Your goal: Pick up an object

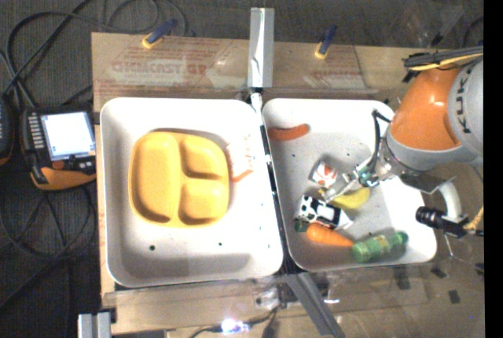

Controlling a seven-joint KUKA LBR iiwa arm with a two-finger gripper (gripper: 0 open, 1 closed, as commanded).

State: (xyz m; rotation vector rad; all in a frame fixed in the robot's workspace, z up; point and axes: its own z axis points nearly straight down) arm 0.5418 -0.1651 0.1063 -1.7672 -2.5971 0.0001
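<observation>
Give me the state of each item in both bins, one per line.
Yellow tray: flat in left bin, compartments up.
Sausage: lying loose, right bin's far edge.
Carrot: lying on its side.
Green bottle: on its side.
Banana: lying beside the hand.

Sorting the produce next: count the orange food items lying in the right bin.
2. A hot dog lies near the right bin's back-left corner; a carrot lies near its front. The arm may hide others.
</observation>
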